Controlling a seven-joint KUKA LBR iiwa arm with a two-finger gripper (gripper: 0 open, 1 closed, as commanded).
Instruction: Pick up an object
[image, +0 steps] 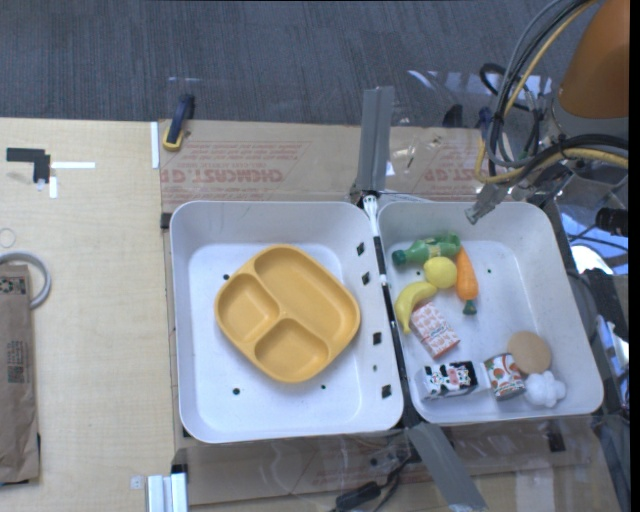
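The right bin (520, 250) holds several small toys. A green vegetable (427, 249), a yellow lemon (440, 271), an orange carrot (467, 277) and a banana (412, 299) lie bunched at its back left. A pink checked packet (435, 330) sits just below them. Along the front lie a black-and-white carton (448, 379), a small can (505, 376), a tan disc (528, 352) and a white puff (543, 390). My gripper (485, 207) hangs over the bin's back rim, up and to the right of the carrot, touching none of the toys.
In the left bin (195, 330) rests a yellow divided plate (288, 313). A grey divider post (375, 140) rises between the bins at the back. Cables (520, 90) loop around the arm at the upper right. A brown paper bag (15, 370) lies far left.
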